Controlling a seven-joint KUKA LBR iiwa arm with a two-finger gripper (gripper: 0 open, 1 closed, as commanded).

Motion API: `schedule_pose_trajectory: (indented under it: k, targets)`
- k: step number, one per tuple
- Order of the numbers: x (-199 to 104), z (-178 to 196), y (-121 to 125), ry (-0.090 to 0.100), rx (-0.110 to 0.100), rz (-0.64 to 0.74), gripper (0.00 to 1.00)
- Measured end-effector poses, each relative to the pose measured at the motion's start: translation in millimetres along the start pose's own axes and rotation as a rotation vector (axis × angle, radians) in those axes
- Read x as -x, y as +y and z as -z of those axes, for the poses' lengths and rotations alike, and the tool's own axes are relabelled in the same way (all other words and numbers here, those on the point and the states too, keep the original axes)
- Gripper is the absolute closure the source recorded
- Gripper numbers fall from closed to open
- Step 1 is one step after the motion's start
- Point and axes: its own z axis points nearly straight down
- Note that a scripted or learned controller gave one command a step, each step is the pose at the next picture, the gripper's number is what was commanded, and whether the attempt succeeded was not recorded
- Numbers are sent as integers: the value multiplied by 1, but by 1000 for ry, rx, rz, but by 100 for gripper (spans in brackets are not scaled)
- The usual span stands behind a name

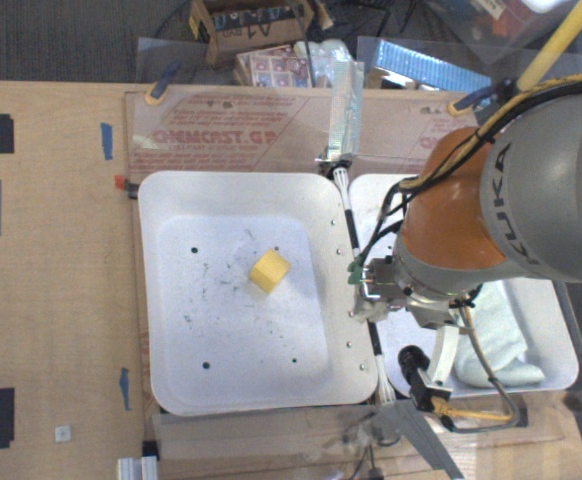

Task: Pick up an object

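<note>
So the arm (531,183) is the thing closest to the lens here, a big grey KUKA body with the orange band (451,213) wrapped above the wrist, coming in from the right and hanging over the right bin and the seam between the two bins. It covers a good chunk of that side.

Next down in size is the wooden bench (51,298), with a few black marks and bits of blue tape on its left part. Then the left bin (171,218), white and shallow with rounded corners, its floor scuffed with dark specks. The right bin (561,363) sits just beside it, mostly hidden under the arm, with something pale and soft-looking, a white cloth or bag (516,353), lying in its lower right area.

The gripper (411,313) hangs below the orange band, right at the divide between the bins. Can't tell if the jaws are spread or closed from this angle.

Smallest thing: the yellow block (269,271), sitting by itself near the middle of the left bin, well apart from the gripper.
</note>
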Motion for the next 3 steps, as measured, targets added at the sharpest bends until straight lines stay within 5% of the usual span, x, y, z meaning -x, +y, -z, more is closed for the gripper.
schedule_pose_trajectory:
  k: [1,2,3]
  targets:
    - [-18,-23,5,3,24,-69,100]
    - [-27,-39,6,3,7,-51,100]
    - [-77,-92,1,3,16,-231,100]
